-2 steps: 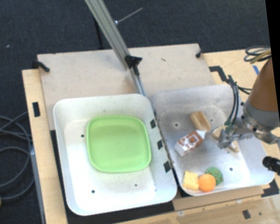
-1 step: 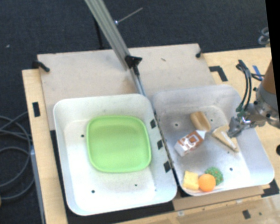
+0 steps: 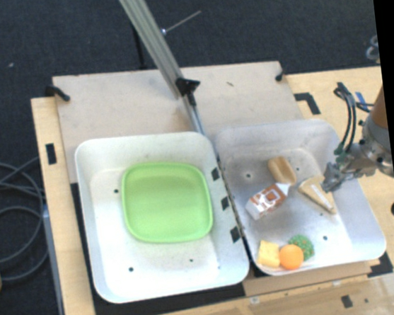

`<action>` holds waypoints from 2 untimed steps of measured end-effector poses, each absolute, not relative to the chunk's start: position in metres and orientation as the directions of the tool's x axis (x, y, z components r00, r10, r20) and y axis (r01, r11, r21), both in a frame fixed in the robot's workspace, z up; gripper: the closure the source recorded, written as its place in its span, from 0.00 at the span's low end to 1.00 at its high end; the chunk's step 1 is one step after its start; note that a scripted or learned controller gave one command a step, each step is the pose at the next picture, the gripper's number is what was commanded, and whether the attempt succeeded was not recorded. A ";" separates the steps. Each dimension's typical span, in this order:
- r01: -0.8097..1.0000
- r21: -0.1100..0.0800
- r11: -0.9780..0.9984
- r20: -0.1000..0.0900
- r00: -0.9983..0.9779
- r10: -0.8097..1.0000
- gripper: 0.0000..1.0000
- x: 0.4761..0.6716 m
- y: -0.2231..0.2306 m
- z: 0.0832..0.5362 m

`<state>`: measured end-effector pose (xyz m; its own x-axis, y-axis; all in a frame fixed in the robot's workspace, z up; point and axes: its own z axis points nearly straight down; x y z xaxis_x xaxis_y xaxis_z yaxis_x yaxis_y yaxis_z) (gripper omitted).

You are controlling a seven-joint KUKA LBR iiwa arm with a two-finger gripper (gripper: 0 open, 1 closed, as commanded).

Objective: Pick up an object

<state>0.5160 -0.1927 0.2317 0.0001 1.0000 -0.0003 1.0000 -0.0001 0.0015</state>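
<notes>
We are looking down at the right bin [image 3: 356, 233], where the gripper [image 3: 336, 175] is hanging just beside a pale wedge [image 3: 317, 195] — likely a light, stiff toy cheese slice. Whether it is open or closed we cannot tell. The wedge is lying flat near the bin's right wall, apart from the bread piece [image 3: 281, 170] and the small carton [image 3: 267, 200]. We are judging its smooth, sloping faces slippery — pinching across the thicker end looks safest.
</notes>
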 end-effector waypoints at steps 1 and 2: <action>1.000 0.001 0.004 0.001 -0.004 1.000 1.00 0.547 -0.150 0.233; 1.000 0.001 0.004 0.001 -0.004 1.000 1.00 0.572 -0.107 0.241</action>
